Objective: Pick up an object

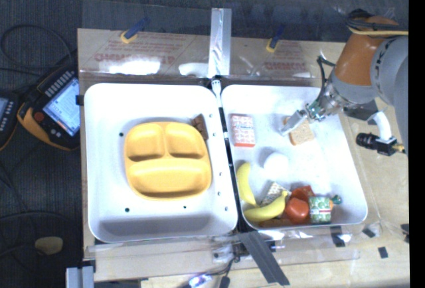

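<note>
**Gripper low over a tan piece in the right bin**

The fingers (312,112) sit at the upper right of the right bin (352,167), reaching in from the right; whether they are spread or pressed together cannot be told at this size. The gripper (307,114) is just above and touching, or nearly touching, a tan cracker-like square (302,135); nothing is clearly seen between the fingers. Behind it the grey arm with its orange band (358,58) rises toward the upper right.

Farther out in the same bin, a small red-and-white packet (243,130) lies near the left wall, a white ball (274,162) sits near the middle, and a banana (255,204) curves along the lower left. Beside the banana's tip lie a red tomato-like object (299,204) and a small green-and-white can (321,208), close together at the lower edge.

The left bin (106,214) holds a yellow divided tray (167,158) lying flat, with a small dark item (198,124) at its upper right corner.

Both bins rest side by side on the tabletop (99,48). A handheld controller with a lit screen (60,107) lies on the floor at left.
</note>
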Tool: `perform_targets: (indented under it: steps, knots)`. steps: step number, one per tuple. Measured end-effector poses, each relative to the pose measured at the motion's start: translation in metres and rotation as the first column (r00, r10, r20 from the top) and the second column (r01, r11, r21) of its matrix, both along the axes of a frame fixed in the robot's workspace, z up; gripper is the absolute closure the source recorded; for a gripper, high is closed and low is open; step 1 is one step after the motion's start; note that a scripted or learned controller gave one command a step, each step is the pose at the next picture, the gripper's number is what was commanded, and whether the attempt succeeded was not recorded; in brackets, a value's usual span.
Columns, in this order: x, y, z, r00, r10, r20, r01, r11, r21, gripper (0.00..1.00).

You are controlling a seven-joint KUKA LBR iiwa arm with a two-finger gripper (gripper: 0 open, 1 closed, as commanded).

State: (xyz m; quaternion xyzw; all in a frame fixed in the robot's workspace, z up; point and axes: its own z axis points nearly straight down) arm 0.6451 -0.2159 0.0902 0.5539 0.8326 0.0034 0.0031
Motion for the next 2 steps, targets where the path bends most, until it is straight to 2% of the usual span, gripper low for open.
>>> perform_targets:
  steps: [1,2]
  knots:
    - [0.0,-0.002,0.008,1.0,-0.002,0.002,0.002,1.0,-0.002,1.0]
    - [0.024,0.076,0.098,0.99,-0.139,-0.009,0.139,0.99,-0.003,1.0]
